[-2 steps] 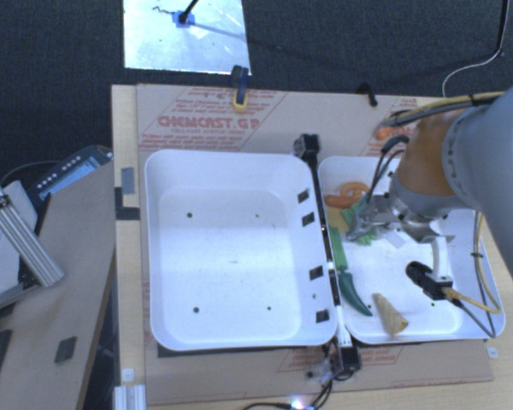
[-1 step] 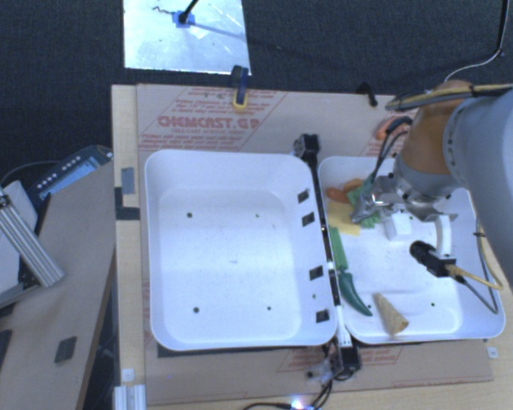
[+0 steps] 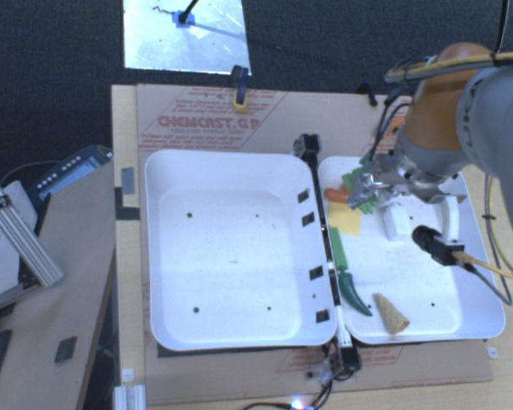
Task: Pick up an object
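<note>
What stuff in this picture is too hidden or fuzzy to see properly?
1. Gripper, camera view: the wrist covers its fingers, so open or shut is unclear.
2. Green object: partly under the gripper and blurred; its shape is uncertain.
3. Orange piece: small and half hidden by the gripper.
4. Arm: cut off by the right edge.

A brown cardboard sheet (image 3: 207, 120) with red printing is laid across the bench under two white bins. A shiny square plate (image 3: 185, 22) is seen behind it on dark carpet, and a blue and yellow clamp (image 3: 238, 86) is fixed at the sheet's far edge. At the left, a grey device with a blue screen (image 3: 68, 171) and a slanted aluminium rail (image 3: 17, 233) are placed.
</note>
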Controlling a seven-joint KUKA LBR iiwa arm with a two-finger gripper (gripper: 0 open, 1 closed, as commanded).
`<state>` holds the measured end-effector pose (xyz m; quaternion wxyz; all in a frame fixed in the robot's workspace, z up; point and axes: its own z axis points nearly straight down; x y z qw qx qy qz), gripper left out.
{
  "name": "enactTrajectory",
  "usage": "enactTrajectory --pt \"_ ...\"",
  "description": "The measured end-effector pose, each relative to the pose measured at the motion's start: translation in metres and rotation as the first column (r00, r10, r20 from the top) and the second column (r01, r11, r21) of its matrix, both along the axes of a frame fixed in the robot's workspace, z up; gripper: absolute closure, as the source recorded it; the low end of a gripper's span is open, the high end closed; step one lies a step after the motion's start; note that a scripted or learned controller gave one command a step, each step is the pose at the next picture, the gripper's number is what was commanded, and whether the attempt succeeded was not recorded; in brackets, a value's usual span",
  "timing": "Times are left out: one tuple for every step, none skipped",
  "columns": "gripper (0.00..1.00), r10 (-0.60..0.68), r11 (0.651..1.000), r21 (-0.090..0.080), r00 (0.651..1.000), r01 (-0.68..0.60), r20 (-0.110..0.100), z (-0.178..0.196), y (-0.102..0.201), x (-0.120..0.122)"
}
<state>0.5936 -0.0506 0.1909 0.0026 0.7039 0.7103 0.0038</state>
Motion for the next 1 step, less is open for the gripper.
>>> enactTrajectory --pt "1.0 0.001 1.0 0.001 1.0 -0.001 -0.01 -0.007 0.0722 -0.0335"
